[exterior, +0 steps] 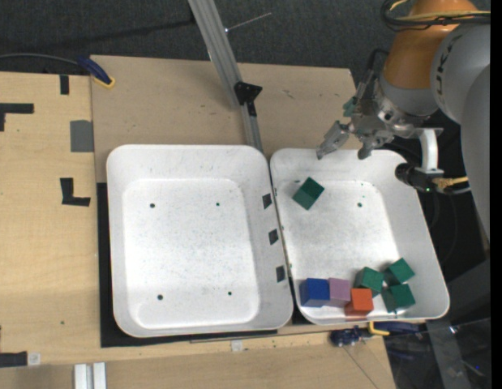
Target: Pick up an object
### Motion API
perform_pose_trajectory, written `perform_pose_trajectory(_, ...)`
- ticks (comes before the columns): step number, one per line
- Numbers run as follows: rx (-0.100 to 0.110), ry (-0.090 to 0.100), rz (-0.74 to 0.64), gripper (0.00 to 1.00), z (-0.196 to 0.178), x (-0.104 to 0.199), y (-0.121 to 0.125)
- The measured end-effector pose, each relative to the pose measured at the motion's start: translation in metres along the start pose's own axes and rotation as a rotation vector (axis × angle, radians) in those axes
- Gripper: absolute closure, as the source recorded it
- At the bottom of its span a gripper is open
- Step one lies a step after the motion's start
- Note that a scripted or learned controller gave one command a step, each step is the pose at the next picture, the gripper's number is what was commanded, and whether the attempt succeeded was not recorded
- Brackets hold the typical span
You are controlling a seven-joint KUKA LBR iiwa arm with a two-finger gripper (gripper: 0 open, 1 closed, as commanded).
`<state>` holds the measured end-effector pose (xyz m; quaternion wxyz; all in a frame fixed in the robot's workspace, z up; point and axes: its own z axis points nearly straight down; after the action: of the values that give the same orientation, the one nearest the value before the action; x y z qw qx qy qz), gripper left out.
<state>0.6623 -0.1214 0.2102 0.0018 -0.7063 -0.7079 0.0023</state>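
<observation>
My gripper (pixel 348 145) hangs above the far rim of the right bin (pixel 413 217), open, with nothing between its two spread fingers. A dark green cube (pixel 308 193) lies alone near the bin's far left corner, below and left of the gripper. Along the bin's near edge sits a cluster: a blue cube (pixel 315 291), a lilac cube (pixel 340 290), an orange cube (pixel 361 300) and three green cubes (pixel 386 283).
The left bin (pixel 186 241) lies beside the right one, their rims touching. A slanted metal pole (pixel 222 51) with a black clamp rises behind the bins. Black tape marks and a blue-yellow tool (pixel 96 70) lie on the bench at left.
</observation>
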Motion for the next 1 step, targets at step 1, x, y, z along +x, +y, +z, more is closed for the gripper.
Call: perform_pose_trajectory(1, 0.002, 0.0, 0.001, 0.0, 0.0655, 0.0, -0.0021)
